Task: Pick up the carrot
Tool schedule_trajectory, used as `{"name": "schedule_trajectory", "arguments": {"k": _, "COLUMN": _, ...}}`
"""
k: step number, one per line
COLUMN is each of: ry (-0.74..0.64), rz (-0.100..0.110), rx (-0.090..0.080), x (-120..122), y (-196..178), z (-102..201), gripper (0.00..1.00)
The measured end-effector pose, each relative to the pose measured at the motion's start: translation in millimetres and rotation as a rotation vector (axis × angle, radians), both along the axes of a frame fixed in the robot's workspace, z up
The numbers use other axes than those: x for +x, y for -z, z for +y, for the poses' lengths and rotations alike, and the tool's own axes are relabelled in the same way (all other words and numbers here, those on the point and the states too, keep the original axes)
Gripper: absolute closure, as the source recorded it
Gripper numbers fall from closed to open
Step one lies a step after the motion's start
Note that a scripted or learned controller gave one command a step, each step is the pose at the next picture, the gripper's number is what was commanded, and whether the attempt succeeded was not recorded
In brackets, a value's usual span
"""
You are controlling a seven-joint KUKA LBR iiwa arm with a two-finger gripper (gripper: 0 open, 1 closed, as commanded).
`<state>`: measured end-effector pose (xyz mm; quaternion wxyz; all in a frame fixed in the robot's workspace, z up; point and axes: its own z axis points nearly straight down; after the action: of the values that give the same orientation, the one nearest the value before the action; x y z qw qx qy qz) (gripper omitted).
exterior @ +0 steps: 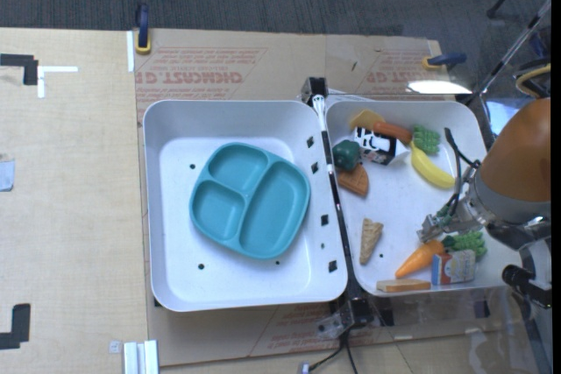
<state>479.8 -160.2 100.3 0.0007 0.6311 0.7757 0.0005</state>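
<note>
Nearest the viewer, along the front wall of the right bin [399,263], a flat tan stick [404,285] is lying beside a small white and red carton [455,269]. Just behind them the carrot [422,257] is resting on the bin floor, its orange point aiming toward seven o'clock and its green top [465,243] sitting toward two o'clock, touching the carton. The gripper [436,226] is hanging directly over the leafy end, at about one o'clock from the carrot's middle; it is reaching in from the grey arm [517,166] with its orange band at three o'clock. How far its metal tips are spread cannot be told from this angle, and nothing is visibly caught between them. The likely trouble is that the gripper is sitting over the soft greens rather than the firm orange body, so a closing pinch may be catching only leaves, or nudging the carton, and the carrot may be slipping free on the lift. A wafer cone [371,239] is lying at nine o'clock from the carrot. Farther back, a banana [431,168], a green ball [346,155], and other toy foods are crowding the rear of the bin. The left bin [175,276] is holding a teal divided plate [251,199].
</note>
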Motion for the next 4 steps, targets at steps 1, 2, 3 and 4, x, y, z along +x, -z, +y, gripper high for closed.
{"name": "schedule_trajectory", "arguments": {"k": 1, "ry": 0.425, "rz": 0.005, "rx": 0.001, "x": -2, "y": 10, "z": 62, "gripper": 1.0}}
{"name": "schedule_trajectory", "arguments": {"k": 2, "ry": 0.426, "rz": 0.005, "rx": 0.001, "x": -2, "y": 10, "z": 61, "gripper": 0.0}}
{"name": "schedule_trajectory", "arguments": {"k": 3, "ry": 0.085, "rz": 0.0, "rx": -0.001, "x": -1, "y": 8, "z": -4, "gripper": 0.0}}
{"name": "schedule_trajectory", "arguments": {"k": 4, "ry": -0.037, "rz": 0.002, "rx": 0.001, "x": -1, "y": 9, "z": 17, "gripper": 0.0}}
